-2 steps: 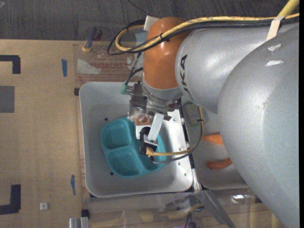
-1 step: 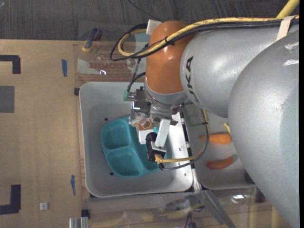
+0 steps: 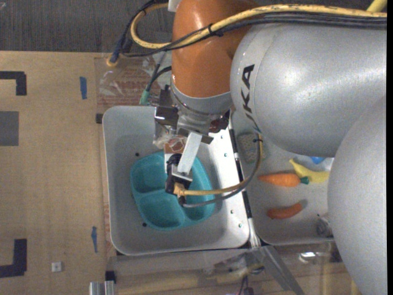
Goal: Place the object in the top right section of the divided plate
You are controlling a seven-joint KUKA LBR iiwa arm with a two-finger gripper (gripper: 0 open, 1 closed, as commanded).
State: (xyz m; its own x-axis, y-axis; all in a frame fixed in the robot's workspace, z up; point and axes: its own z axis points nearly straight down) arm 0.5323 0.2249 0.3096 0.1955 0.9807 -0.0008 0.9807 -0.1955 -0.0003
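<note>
- The left bin (image 3: 116, 146) and the right bin (image 3: 276, 229) stand edge to edge, the right one at 3 o'clock.
- The divided plate (image 3: 147, 204) lies in the left bin, near its middle.
- In the right bin, the banana (image 3: 312, 174) lies just at 3 o'clock of the carrot (image 3: 279, 179).
- A sausage-shaped piece (image 3: 285, 211) lies at the carrot's 6 o'clock, apart from it.

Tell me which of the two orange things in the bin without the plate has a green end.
The upper one, a carrot beside the yellow piece: its right end is green. The lower orange thing is one colour throughout.
</note>
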